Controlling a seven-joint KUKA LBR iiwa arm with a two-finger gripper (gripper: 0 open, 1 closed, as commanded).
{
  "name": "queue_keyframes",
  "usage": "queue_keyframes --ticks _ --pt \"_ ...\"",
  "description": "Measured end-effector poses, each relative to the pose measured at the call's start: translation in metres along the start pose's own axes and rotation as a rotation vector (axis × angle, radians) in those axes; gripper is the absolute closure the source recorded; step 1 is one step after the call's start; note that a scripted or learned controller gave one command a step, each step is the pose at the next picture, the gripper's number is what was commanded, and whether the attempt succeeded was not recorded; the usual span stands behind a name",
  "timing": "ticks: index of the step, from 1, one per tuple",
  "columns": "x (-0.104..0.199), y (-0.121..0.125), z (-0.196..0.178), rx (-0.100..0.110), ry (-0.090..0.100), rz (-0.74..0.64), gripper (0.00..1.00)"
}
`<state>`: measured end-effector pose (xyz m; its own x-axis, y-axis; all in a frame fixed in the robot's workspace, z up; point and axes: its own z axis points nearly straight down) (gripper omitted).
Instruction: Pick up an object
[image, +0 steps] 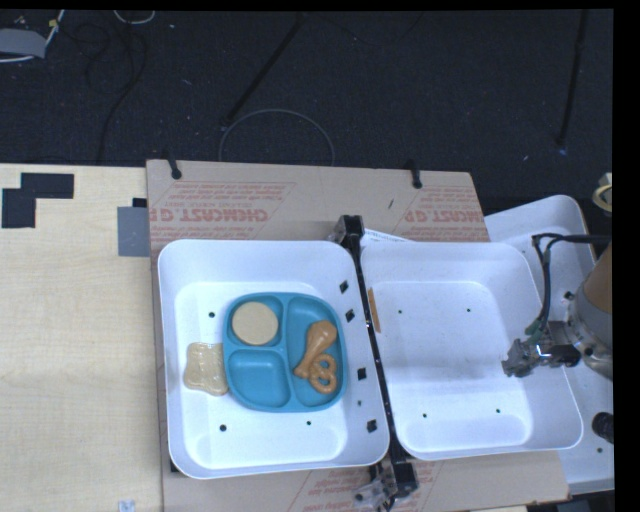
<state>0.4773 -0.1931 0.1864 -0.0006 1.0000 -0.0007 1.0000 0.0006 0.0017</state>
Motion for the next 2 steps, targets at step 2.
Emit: queue_keyframes --ticks 2 --pt "0.051 0.019 -0.042 0.005 0.004 -0.004 1.00"
